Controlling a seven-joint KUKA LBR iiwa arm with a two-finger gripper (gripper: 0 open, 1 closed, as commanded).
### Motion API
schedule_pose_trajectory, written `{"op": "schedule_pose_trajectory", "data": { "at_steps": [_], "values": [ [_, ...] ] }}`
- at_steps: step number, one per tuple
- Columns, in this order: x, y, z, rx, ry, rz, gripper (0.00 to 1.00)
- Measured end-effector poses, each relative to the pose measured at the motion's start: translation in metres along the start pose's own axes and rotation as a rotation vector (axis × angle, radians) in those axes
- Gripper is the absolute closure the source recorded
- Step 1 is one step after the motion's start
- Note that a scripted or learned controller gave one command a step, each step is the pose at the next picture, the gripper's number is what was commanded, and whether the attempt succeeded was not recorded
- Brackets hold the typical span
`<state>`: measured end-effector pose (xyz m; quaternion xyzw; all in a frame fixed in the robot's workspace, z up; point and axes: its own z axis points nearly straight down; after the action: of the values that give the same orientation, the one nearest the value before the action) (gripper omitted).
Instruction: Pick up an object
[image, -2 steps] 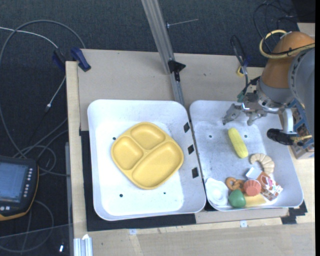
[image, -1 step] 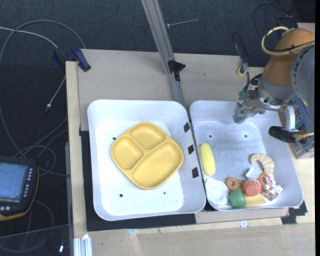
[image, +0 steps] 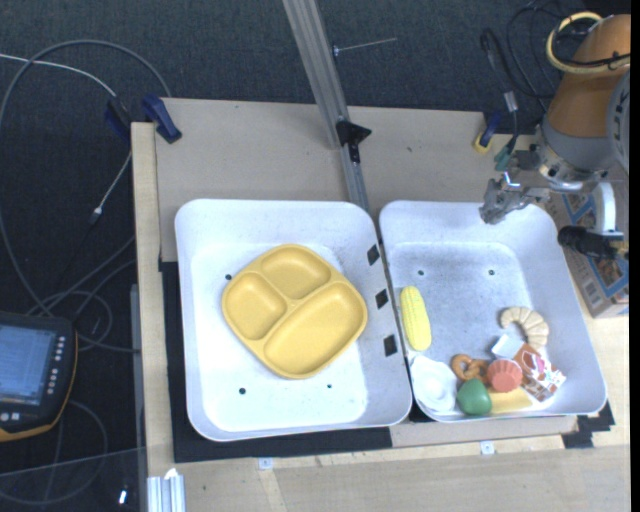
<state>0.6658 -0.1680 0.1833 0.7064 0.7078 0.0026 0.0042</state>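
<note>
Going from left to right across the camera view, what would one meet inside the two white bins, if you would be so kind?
Yellow divided plate in the left bin → corn cob → green fruit → croissant in the right bin. The clustered items near the green fruit overlap, so I leave them out.

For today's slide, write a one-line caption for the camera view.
Pincer poised over right bin's far rim; toy corn, croissant and other food clustered near; yellow divided plate in left bin.

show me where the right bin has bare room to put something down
The right bin has bare floor across its upper middle, between the corn cob on the left and the croissant. The lower right corner is crowded: pretzel, green fruit, red piece bunched together.
</note>
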Motion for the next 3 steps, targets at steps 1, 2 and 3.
{"op": "schedule_pose_trajectory", "data": {
  "at_steps": [1, 2, 3],
  "values": [
    [-0.005, 0.004, -0.046, 0.002, 0.0, 0.0, 1.0],
    [0.002, 0.01, -0.094, 0.002, 0.001, 0.0, 1.0],
    [0.049, -0.011, -0.091, 0.012, 0.004, -0.003, 1.0]
  ]
}}
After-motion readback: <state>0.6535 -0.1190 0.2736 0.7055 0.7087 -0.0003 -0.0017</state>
